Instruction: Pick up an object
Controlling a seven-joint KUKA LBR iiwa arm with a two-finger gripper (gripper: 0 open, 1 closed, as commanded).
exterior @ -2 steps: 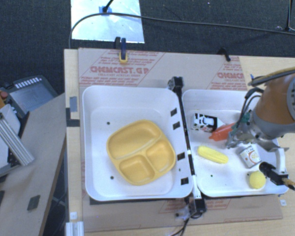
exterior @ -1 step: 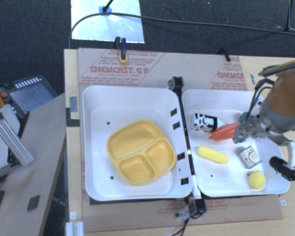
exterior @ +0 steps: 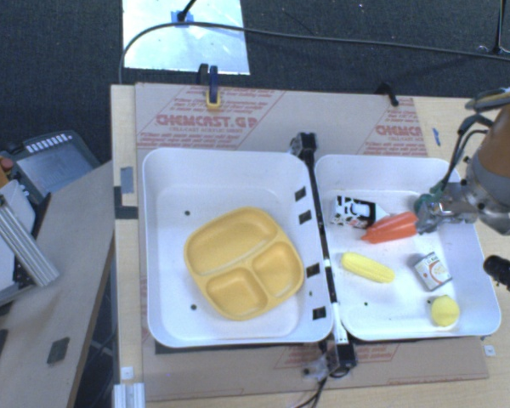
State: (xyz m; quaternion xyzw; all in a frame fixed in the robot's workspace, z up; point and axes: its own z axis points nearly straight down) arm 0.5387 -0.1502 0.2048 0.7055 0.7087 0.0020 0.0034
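Carrot (exterior: 392,228), centre right of the frame, looks light, stiff, slick plastic; best gripped mid-body. Whether the gripper (exterior: 431,215) at its tip clasps it, I cannot tell.

We see the arm (exterior: 501,155) reaching in from the right edge of the scene, its grey body bulking large at mid-height, with the orange band above the wrist showing as a broad warm patch near the frame's edge. Cables loop down along its left side toward the wrist. From there the limb tapers leftward and a little nearer to us, ending in the gripper (exterior: 428,211), a dark, compact, greenish-metal cluster held low. It points left, away from the arm's body. At this slant we can't make out how its tip is set. A dark part of the arm juts out lower down, near the right edge.
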